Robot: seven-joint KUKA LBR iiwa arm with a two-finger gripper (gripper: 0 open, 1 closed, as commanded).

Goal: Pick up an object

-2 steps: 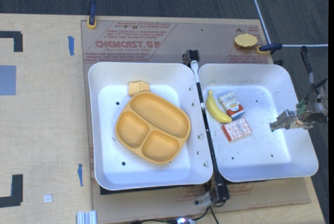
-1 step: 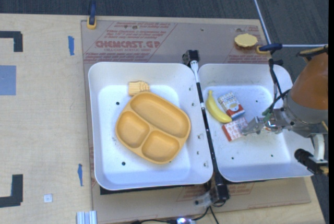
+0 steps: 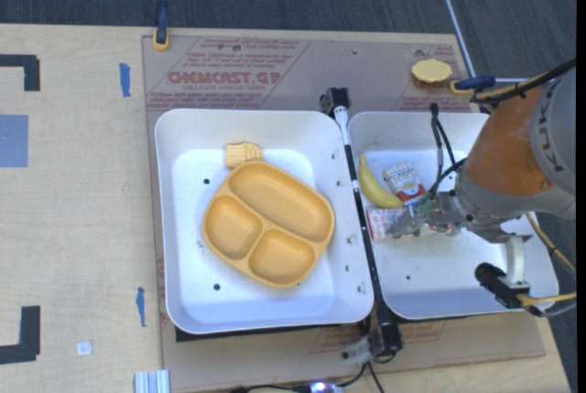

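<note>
Wood tabletop (image 3: 73, 226), two bins. Hand (image 3: 414, 224) sits right beside the banana (image 3: 375, 187); can't tell its state. Banana's light, soft, bruisable, so grab mid-curve.

Bright, even light from overhead fills the scene, so the two white bins, left (image 3: 174, 199) and right (image 3: 439, 290), look clean and nearly washed out, with soft grey shading along their inner walls. The yellow divided plate (image 3: 267, 224) carries a mild sheen on its rims and casts a faint, short shadow onto the left bin's floor. Focus is fairly sharp at the bench's middle, while small items under the grey arm (image 3: 513, 162) look muddled, and detail is soft and grainy overall.
</note>
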